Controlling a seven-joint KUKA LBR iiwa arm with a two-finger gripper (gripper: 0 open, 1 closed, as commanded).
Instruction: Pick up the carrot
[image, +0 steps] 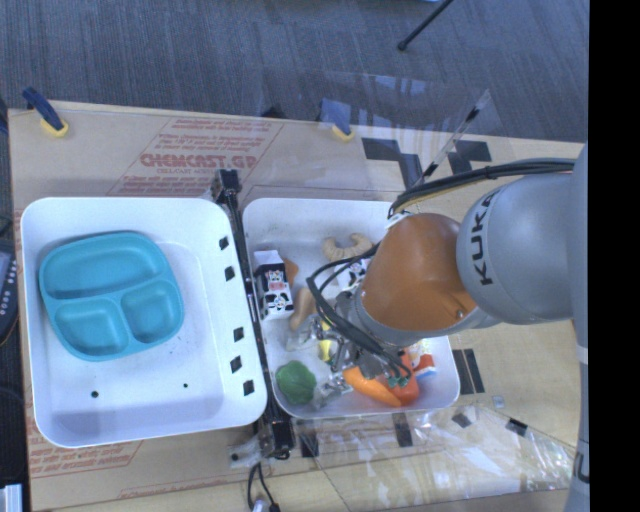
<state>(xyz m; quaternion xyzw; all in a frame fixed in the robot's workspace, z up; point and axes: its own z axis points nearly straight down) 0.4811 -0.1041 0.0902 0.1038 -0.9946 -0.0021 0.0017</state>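
On the cardboard-covered desk (120, 170), the carrot (375, 386) is being crowded against the right bin's (300, 212) near wall; a neighbouring green toy (295, 380) risks being snagged instead.

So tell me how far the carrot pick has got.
Done: the arm has reached into the right bin, and the gripper is down at the carrot. In hand: nothing I can confirm; the carrot lies on the bin floor beside the green ball. Left: grip and lift.

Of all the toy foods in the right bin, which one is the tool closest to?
The orange carrot, lying along the right bin's near edge. The tool hangs right over its left end, while the green round piece and tan piece sit farther off.
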